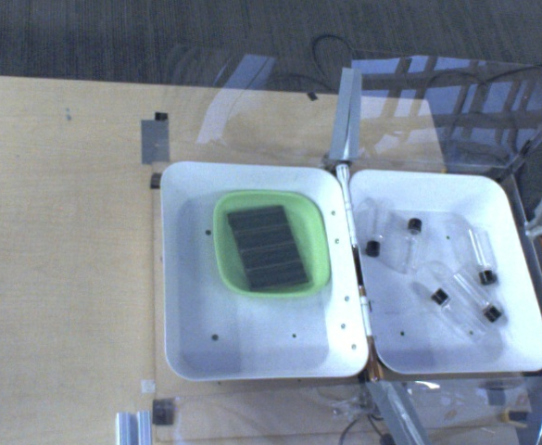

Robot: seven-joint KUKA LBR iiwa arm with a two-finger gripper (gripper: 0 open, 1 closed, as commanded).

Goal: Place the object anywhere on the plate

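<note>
On the left bin (182, 341) sits the green plate (226, 248) with a dark ridged pad on it. Several clear vials with black caps (437, 290) lie scattered across the right bin (521, 341), none on the plate yet. I judge the picking step has not begun (the next move needs one vial grasped cleanly and carried left).
</note>
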